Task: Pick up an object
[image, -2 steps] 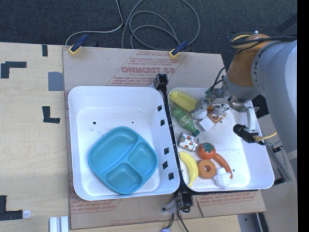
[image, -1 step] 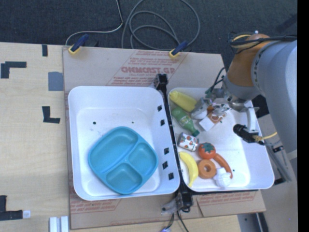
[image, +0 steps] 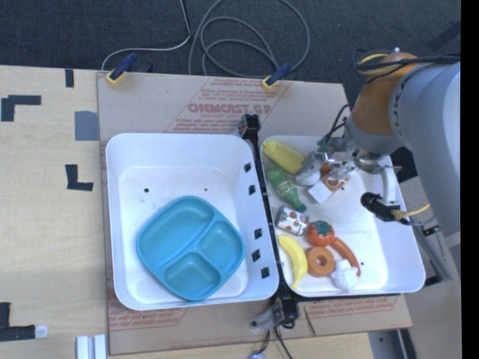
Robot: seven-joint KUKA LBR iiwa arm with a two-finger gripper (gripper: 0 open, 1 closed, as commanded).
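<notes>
My gripper (image: 330, 170) hangs low over the upper part of the right bin (image: 397, 253), reaching in from the right. Directly beneath and beside it lie a small white block (image: 318, 193) and a small orange-brown item (image: 330, 178), too blurred to name. To its left sit a yellow toy (image: 282, 154) and a green bottle (image: 284, 186). Lower in the bin are a small printed can (image: 291, 220), a tomato (image: 320, 232), a carrot (image: 346, 251), a banana (image: 293, 259), an orange ring (image: 322, 262) and a white lump (image: 346, 278).
The left bin (image: 127, 163) holds a blue divided plate (image: 191, 247). A black clip divider (image: 260, 200) runs between the bins. The grey arm with its orange band (image: 378, 99) fills the upper right. Cables lie on the dark floor behind the bench.
</notes>
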